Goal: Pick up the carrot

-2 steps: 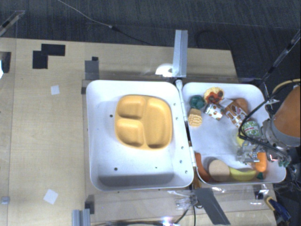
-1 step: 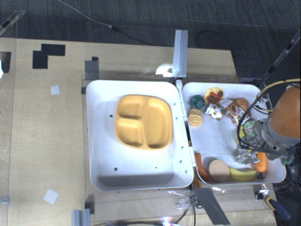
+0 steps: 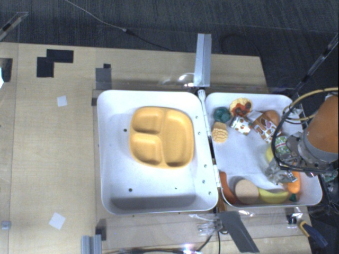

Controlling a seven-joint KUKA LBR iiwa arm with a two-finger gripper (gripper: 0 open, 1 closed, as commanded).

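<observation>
The carrot point(image 3: 294, 186) is a small orange piece in the front right corner of the right bin point(image 3: 238, 152), just behind the tip of a banana point(image 3: 274, 196). My gripper point(image 3: 280, 174) hangs low over that corner, its metal tip right beside and partly over the carrot. The grey wrist and orange band point(image 3: 324, 126) hide whatever lies behind it. I cannot make out whether the carrot is between the jaws.
The right bin also holds a beige round item point(image 3: 246, 190), a red-brown strip point(image 3: 224, 186), a corn cob point(image 3: 220, 133), a teal item point(image 3: 221, 114), a printed box point(image 3: 242, 125) and a bun point(image 3: 266, 121). In the left bin point(image 3: 114, 157) lies a yellow divided plate point(image 3: 161, 136).
</observation>
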